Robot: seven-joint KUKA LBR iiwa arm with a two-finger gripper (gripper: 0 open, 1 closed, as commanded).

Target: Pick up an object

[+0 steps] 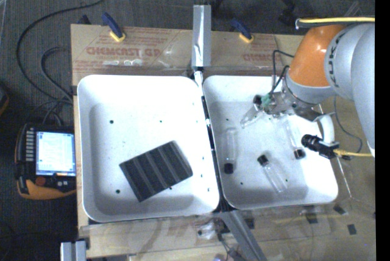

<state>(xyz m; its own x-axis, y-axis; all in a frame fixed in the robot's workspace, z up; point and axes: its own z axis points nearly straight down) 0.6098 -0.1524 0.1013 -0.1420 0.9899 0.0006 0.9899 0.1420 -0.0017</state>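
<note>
Two clear vials lie in the right bin (pixel 317 189): one vial (pixel 229 150) near its left wall, a second vial (pixel 272 173) toward the near side. My gripper (pixel 266 106) hovers over the bin's far middle; grip state I cannot tell. Approach step, I judge. Next: descend onto a vial. Left bin (pixel 97 95) holds a black ribbed block (pixel 156 170).

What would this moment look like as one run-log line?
arm: over right bin | gripper: above bin's upper part, grasp unconfirmed | right bin: clear vials | left bin: black ridged block | pick: not yet shown
</note>
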